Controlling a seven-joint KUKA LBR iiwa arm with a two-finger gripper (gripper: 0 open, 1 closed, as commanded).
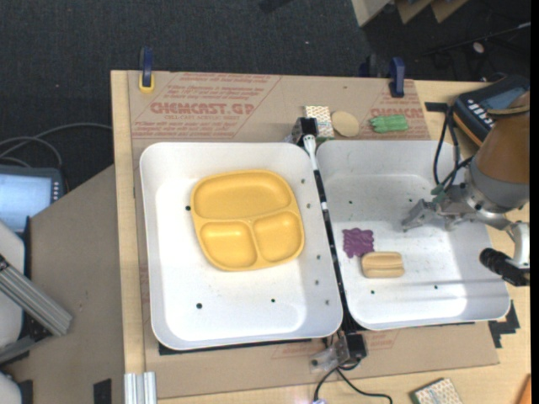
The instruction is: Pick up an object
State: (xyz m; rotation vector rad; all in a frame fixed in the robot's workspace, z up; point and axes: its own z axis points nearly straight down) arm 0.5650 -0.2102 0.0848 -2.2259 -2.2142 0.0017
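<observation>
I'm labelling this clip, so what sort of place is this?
Probably a robotics lab's grasping test bench: two shallow white plastic bins sit on a clamped brown board, a grey arm's gripper hangs over toy items like the purple grape bunch.

The arm (504, 171) is a rounded grey body with a broad orange band above the wrist. Black cables loop along its near side. Below the band sits a pale metal gripper (418, 218) with slim grey fingers (413, 220).
</observation>
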